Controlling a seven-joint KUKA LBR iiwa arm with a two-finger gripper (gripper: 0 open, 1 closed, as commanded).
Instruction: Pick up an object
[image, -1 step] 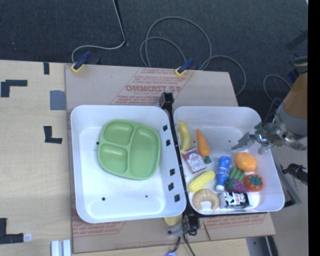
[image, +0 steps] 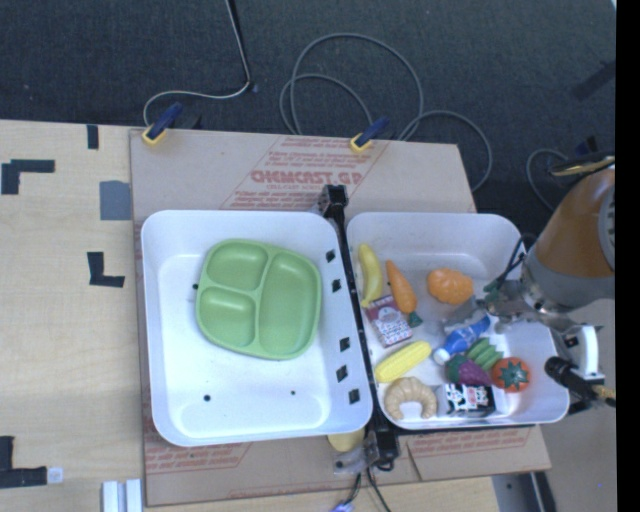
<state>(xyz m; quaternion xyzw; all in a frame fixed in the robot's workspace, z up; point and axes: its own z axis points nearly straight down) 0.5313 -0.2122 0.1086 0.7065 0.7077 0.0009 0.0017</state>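
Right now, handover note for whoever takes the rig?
Gripper: over the right bin, at its right side, beside the blue bottle. Nothing seen between its fingers.
Right bin holds the objects: banana, carrot, orange, corn, croissant, tomato, a small carton.
Left bin: green divided plate.
Done: the arm has reached the pile.
Left: grasp one object and lift it.
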